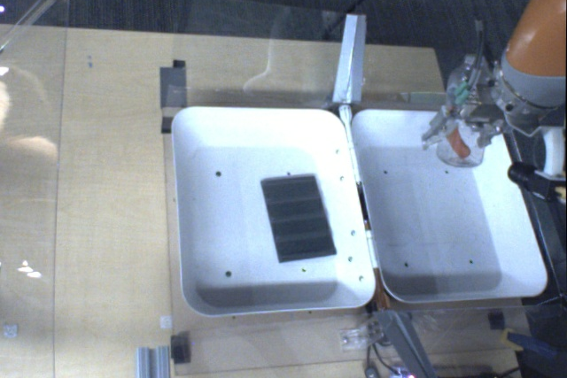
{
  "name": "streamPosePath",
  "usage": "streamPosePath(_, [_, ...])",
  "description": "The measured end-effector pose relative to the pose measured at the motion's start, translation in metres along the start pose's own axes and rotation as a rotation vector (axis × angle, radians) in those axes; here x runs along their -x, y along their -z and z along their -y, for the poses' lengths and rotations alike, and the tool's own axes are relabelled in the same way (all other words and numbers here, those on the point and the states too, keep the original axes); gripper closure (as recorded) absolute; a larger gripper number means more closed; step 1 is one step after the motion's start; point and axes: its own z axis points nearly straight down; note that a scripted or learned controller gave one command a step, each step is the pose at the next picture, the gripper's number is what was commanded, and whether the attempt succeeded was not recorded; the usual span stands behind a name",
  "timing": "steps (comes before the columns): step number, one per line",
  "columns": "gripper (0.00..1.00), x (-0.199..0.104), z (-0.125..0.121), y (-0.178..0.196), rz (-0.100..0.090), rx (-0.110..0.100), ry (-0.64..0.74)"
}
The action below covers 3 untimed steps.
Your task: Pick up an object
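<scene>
My gripper [460, 127] hangs over the far right part of the right bin [443, 279], below the grey wrist and orange band [540, 22]. Directly at its tip is a small clear plastic object with a reddish patch [461, 148], partly covered by the gripper. Whether that object rests on the bin floor or is lifted off it is unclear. A dark ribbed rectangular pad [299, 217] lies flat in the middle of the left bin [204, 190], far from the gripper.
A metal divider post [349, 66] rises behind the seam between the two bins. A clear sheet covers the bench on the left. Black cables and brackets sit along the right edge and the front of the bench.
</scene>
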Motion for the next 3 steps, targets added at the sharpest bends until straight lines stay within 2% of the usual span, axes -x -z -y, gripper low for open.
streamPosePath(1, [0.0,-0.026,0.03,-0.017,-0.001,-0.001,-0.108])
streamPosePath(2, [0.0,0.035,-0.027,-0.045,0.002,0.002,0.09])
streamPosePath(3, [0.0,0.064,-0.062,-0.147,0.004,-0.012,0.186])
